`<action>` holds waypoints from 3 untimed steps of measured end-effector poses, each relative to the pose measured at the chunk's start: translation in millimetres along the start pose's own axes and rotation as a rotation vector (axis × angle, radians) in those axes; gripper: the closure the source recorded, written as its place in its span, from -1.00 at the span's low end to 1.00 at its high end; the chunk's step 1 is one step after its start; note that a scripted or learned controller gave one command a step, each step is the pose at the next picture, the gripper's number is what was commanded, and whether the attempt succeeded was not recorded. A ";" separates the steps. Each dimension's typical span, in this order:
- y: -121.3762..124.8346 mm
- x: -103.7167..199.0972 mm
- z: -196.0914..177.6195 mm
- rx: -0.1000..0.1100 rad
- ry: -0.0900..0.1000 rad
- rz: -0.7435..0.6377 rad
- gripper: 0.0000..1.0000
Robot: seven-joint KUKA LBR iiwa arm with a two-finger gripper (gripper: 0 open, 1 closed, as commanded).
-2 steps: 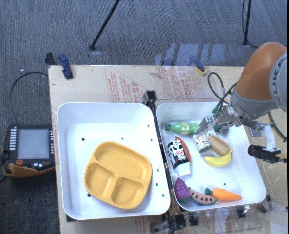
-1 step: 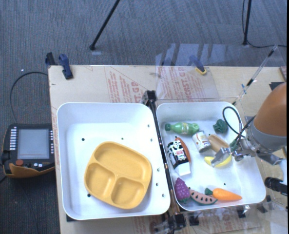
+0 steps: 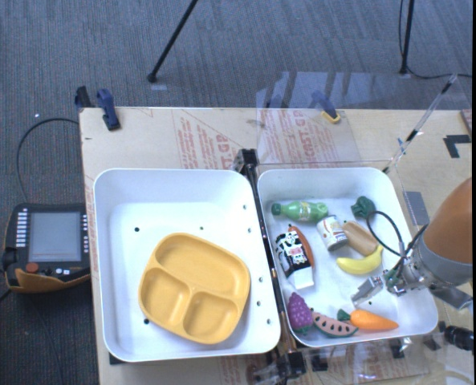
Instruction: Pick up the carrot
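The carrot (image 3: 373,321), orange with a green top at its left end, lies along the front wall of the right bin (image 3: 398,184), pointing right. My gripper (image 3: 380,286) hangs just above and behind it, near the bin's right front corner, apart from the carrot. It looks open, with nothing between its fingers. The arm's orange band (image 3: 465,224) rises at the right edge.
The right bin also holds a watermelon slice (image 3: 334,325) touching the carrot's top, purple grapes (image 3: 299,311), a banana (image 3: 360,263), a can (image 3: 331,233), a milk carton (image 3: 293,255) and a green bottle (image 3: 300,210). A yellow divided plate (image 3: 193,287) lies in the left bin.
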State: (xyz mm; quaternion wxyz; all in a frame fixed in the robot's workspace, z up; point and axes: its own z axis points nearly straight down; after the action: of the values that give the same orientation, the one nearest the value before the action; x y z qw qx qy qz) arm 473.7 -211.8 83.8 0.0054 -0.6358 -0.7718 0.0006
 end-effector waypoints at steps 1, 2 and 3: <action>25.7 69.1 -27.2 -0.006 -0.002 0.152 -1.00; 7.9 37.3 -0.5 -0.001 -0.003 -0.242 -1.00; 7.9 37.4 -8.3 0.000 0.001 -0.234 1.00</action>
State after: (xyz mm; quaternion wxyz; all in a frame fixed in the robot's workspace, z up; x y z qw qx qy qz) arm 474.5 -173.6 92.3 0.0058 -0.5412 -0.8409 -0.0004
